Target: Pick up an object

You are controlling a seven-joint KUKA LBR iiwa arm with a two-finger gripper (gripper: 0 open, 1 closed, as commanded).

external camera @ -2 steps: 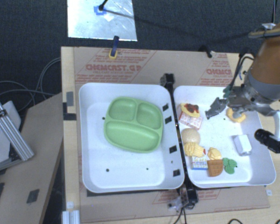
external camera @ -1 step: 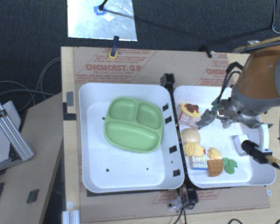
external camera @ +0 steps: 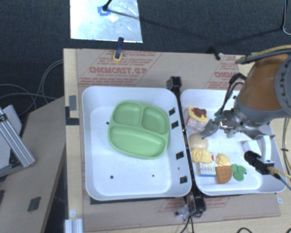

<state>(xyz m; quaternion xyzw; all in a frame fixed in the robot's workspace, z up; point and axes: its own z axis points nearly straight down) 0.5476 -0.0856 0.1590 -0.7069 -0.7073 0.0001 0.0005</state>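
Gripper: I hung low over the right bin, close to its left wall; whether I was apart or together could not be told from this slant, and nothing could be seen clamped in me.
Candidate objects: all lay in the left half of the right bin, in a loose column.
Red-and-yellow piece: farthest back, just beside my tip.
Pale round piece: directly below my tip in the view; contact could not be judged.
Yellow piece: touching the pale round piece on its near side.
Small box: next toward the front wall, its print too small to read.
Orange-yellow piece: beside the yellow piece, above a brown piece.
Green piece: just beside the brown piece.
Obstructions: the pieces crowded one another, and the bin wall stood close on the left.
Left bin: held a green divided plate, well apart from me.
Hidden: my wrist and arm covered the right bin's back right part.
Cut off: the arm ran out of view at the right edge.
Beneath: both bins rested on a printed cardboard sheet.
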